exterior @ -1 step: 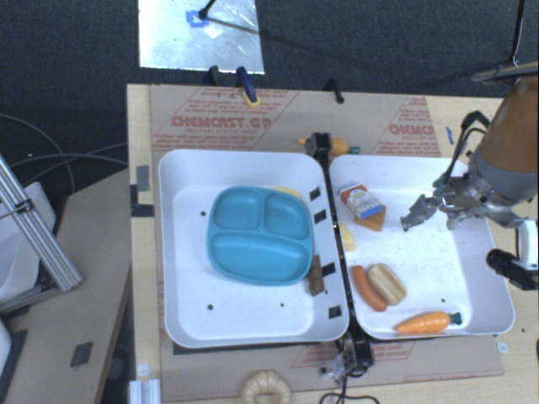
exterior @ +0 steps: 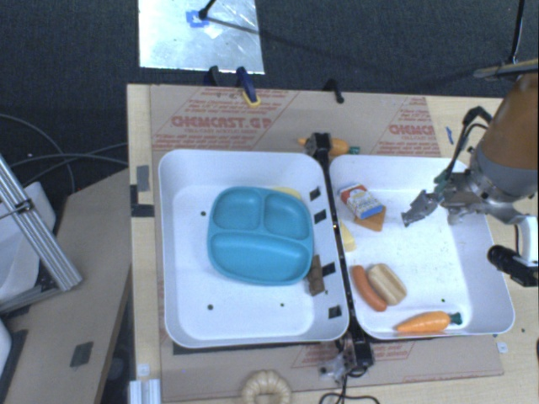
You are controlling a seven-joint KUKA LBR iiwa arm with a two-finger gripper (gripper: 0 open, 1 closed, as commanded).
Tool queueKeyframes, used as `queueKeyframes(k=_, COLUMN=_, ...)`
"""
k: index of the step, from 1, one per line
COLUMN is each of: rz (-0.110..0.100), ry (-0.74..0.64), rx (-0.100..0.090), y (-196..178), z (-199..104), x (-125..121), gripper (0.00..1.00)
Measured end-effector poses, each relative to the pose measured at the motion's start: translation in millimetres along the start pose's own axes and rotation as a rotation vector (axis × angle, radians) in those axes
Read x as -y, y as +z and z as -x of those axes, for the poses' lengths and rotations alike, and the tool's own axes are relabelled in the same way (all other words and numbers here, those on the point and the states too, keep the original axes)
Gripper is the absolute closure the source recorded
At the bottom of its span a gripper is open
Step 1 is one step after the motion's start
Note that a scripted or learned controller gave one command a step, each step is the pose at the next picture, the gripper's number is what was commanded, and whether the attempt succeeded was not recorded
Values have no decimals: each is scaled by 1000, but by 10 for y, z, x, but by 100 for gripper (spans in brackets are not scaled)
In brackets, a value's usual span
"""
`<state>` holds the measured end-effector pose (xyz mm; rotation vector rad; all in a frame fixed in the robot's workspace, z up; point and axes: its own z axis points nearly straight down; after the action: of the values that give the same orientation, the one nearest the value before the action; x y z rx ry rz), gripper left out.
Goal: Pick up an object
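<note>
My gripper [exterior: 436, 215] hangs open over the upper right part of the right bin [exterior: 484, 259], with nothing between its fingers. To its left, a small red and white carton [exterior: 360, 200] lies on an orange-brown piece [exterior: 374, 220]. Toward the bin's front lie a sausage [exterior: 366, 288] and a bun [exterior: 389, 282], side by side. An orange carrot [exterior: 424, 322] rests along the front wall. A pale yellow piece [exterior: 347, 237] sits by the divider. None of these touches the gripper.
The left bin [exterior: 181, 251] holds a blue divided plate [exterior: 259, 234], with a small brown object [exterior: 316, 278] at the plate's right edge. The bins meet at a black-clipped divider [exterior: 334, 242]. The arm [exterior: 514, 141] comes in from the right.
</note>
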<state>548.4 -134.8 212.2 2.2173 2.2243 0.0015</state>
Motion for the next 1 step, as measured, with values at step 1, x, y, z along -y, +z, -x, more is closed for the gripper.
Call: queueKeyframes(k=1, rz=-3, ry=2, rx=0, y=534, z=34, x=94, gripper=0)
